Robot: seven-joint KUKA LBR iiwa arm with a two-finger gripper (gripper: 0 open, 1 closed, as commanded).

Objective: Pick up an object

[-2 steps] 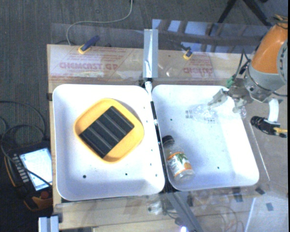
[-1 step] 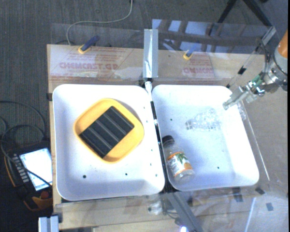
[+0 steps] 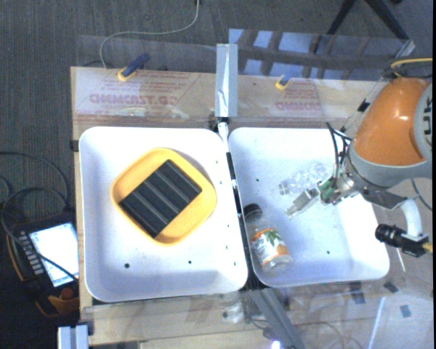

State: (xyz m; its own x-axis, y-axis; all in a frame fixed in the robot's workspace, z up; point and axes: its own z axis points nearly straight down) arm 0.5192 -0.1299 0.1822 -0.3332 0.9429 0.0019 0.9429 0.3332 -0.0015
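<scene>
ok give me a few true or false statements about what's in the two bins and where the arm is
1. The yellow tray with the black ridged insert lies in the left bin. True.
2. The small bottle stands upright in the left bin. False: it lies on its side in the right bin.
3. The gripper is over the right bin. True.
4. A crumpled clear plastic piece lies beside the yellow tray. False: it is in the right bin, next to the gripper.
</scene>
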